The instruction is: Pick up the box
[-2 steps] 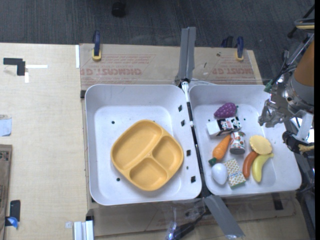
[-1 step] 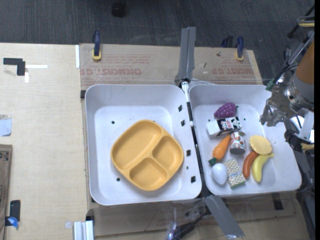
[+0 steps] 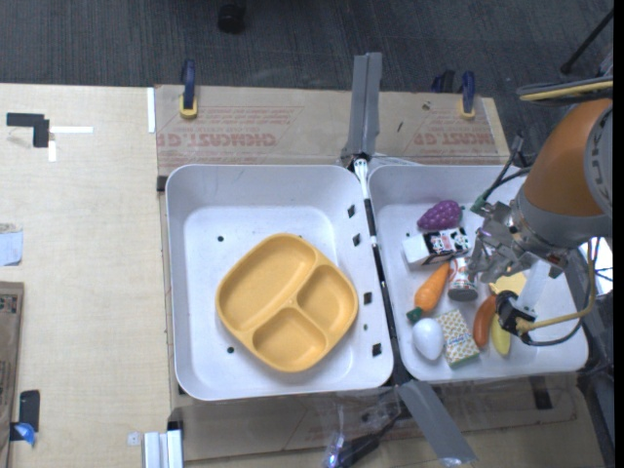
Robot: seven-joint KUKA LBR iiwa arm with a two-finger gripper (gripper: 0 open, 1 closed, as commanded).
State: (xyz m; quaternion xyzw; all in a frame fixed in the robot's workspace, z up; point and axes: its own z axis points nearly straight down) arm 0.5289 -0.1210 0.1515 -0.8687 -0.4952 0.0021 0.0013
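Note:
A small speckled tan box (image 3: 458, 337) with a green edge lies flat near the front of the right bin (image 3: 556, 359), between a white egg (image 3: 427, 338) and a red-orange pepper (image 3: 485, 322). A white carton with black and red print (image 3: 436, 246) lies further back, below a bunch of purple grapes (image 3: 440, 214). My gripper (image 3: 485, 259) hangs low over the middle of the right bin, right beside a small can (image 3: 461, 278) and behind the tan box. The wrist hides what is under it.
An orange carrot (image 3: 430, 288) lies left of the can, and a yellow banana (image 3: 502, 336) lies right of the pepper. The left bin (image 3: 195, 261) holds a yellow divided plate (image 3: 286, 302). A black cable (image 3: 551, 331) loops from the wrist over the right bin's front corner.

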